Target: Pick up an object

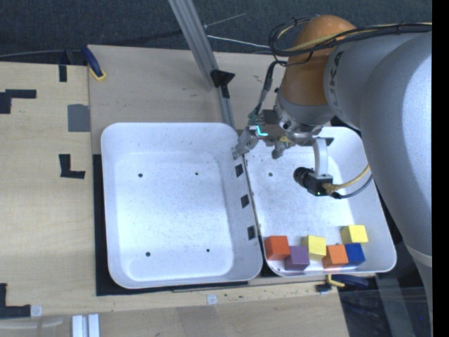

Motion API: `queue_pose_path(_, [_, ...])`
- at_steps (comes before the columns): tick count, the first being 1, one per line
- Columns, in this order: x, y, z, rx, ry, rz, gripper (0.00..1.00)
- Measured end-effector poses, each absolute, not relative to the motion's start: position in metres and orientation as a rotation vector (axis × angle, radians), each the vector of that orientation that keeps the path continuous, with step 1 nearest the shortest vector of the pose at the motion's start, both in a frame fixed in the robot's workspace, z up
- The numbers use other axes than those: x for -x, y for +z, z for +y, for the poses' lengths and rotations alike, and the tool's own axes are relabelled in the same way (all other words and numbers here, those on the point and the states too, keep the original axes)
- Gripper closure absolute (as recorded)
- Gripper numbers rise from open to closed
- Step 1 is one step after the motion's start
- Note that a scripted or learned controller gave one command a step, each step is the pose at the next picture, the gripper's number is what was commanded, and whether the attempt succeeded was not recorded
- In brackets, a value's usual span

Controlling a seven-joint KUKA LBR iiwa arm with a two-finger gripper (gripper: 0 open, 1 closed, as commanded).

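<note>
A wooden bench (175, 76) seen from above at a slant, carrying two shallow white bins side by side. The left bin (112, 188) has only dark specks on its floor. The right bin (375, 209) holds six small blocks bunched along its near edge: an orange block (277, 246) nearest the wall it shares with the left bin, a purple block (299, 257) just beside it, a yellow block (316, 246), a second orange block (337, 255), a blue block (355, 253) touching that one, and a second yellow block (355, 234) just behind them towards the near right corner. A large grey arm (393, 118) with an orange band (309, 62) reaches in from the right. Its gripper (265, 144) hangs over the far left corner of the right bin, close to the shared wall and well apart from the blocks. Whether its jaws are spread or pressed together cannot be told from this angle, and nothing can be seen between them
</note>
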State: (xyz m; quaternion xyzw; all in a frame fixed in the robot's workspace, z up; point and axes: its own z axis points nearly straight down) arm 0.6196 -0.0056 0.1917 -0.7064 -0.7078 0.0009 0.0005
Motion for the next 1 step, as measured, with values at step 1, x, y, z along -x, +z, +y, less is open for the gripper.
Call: queue_pose_path(1, [-0.6196,0.2015,-0.005,2.217,0.004,-2.225,1.0])
